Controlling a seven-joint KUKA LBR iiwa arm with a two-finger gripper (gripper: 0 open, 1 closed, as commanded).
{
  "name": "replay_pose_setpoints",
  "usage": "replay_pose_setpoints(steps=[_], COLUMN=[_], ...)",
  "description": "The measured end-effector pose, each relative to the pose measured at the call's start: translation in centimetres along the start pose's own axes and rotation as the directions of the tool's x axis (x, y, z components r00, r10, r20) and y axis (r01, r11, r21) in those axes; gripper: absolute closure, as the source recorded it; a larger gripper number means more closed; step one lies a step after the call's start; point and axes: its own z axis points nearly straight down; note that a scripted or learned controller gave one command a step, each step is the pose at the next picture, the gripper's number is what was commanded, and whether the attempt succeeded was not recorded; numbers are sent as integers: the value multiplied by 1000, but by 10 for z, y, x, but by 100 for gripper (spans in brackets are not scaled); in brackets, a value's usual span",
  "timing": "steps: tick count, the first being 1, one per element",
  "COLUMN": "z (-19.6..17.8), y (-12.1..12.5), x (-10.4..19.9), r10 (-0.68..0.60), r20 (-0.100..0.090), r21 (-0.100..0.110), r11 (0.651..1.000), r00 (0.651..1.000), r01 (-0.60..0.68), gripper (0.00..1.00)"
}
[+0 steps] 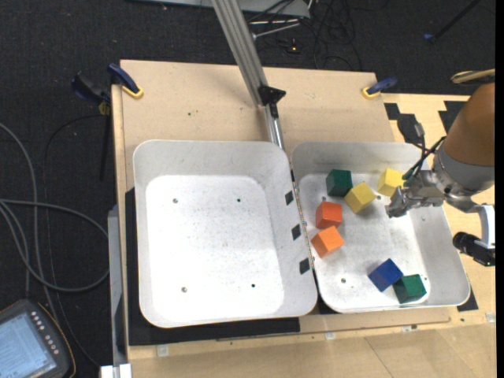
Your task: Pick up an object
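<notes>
- Nearest my camera, in the right bin [453, 286], I see a green cube [410, 288] at the front edge, touching a blue cube [385, 274] just to its left.
- Further back, along that bin's left wall, two orange cubes sit one behind the other: the front one [327, 241] tilted, the rear one [329, 213] just behind it.
- Behind those I count a second green cube [339, 182], then a yellow cube [360, 197] beside it, and another yellow cube [390, 182] toward the right.
- The gripper [398, 204] hangs low over the right bin, just in front of that right-hand yellow cube (very close, though I cannot say whether it touches).
- I cannot tell how the gripper is set from this angle, and I see nothing held in it.
- The left bin [150, 211] sits beside the right one, their inner rims meeting.
</notes>
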Motion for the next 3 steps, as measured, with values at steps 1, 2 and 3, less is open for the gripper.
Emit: replay_pose_setpoints(steps=[1,2,3], z=[-63,-115,-151], y=[-2,-3,-1], x=[0,-11,-11], r10=[-3,-2,-3], r20=[2,3,2], r21=[-6,-5,-4], r11=[1000,1000,1000], r00=[1000,1000,1000], r01=[3,2,3], gripper=[100,100,100])
